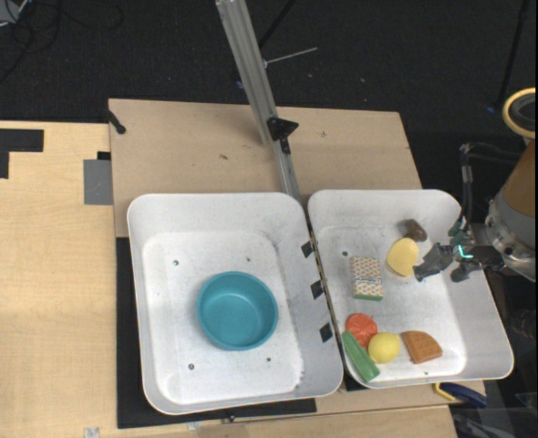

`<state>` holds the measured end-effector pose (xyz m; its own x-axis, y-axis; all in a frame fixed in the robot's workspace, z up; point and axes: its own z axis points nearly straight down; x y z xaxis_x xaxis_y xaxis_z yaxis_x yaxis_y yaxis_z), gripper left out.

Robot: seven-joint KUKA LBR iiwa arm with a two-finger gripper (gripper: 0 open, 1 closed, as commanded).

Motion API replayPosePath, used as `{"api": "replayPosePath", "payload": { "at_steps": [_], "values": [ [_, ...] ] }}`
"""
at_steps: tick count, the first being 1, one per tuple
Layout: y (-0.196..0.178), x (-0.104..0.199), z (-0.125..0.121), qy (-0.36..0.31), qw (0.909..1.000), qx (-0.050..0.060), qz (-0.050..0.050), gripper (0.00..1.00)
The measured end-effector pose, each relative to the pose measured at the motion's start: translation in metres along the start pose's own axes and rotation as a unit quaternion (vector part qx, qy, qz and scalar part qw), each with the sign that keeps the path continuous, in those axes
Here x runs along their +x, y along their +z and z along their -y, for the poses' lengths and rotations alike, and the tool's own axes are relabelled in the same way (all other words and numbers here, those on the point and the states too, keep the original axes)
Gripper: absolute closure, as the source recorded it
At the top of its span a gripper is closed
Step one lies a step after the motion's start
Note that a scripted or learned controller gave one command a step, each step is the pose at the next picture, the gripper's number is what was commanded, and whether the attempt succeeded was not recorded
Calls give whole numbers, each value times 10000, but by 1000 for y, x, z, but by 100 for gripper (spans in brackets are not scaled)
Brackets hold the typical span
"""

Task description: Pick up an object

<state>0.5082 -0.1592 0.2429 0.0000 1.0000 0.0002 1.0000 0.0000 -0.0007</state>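
The right bin (460,359) holds a yellow lemon-like fruit (401,256), a small brown piece (415,230) behind it, a patterned sponge block (367,277), a red tomato (361,327), a green vegetable (360,357), a small yellow ball (384,347) and a brown bread-like piece (421,346). My gripper (442,265) hangs over the bin's right side, just right of the yellow fruit. Its dark fingers are spread apart and nothing sits between them.
The left bin (160,222) holds a teal bowl (237,310). A metal rail (255,85) slants down from the top to the gap between the bins. The arm's body (520,217) stands at the right edge.
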Motion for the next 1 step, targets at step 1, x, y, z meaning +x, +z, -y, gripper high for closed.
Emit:
{"api": "replayPosePath", "payload": {
  "at_steps": [1],
  "values": [
    [0,0,0,0,10000,0,0,0]
  ]
}}
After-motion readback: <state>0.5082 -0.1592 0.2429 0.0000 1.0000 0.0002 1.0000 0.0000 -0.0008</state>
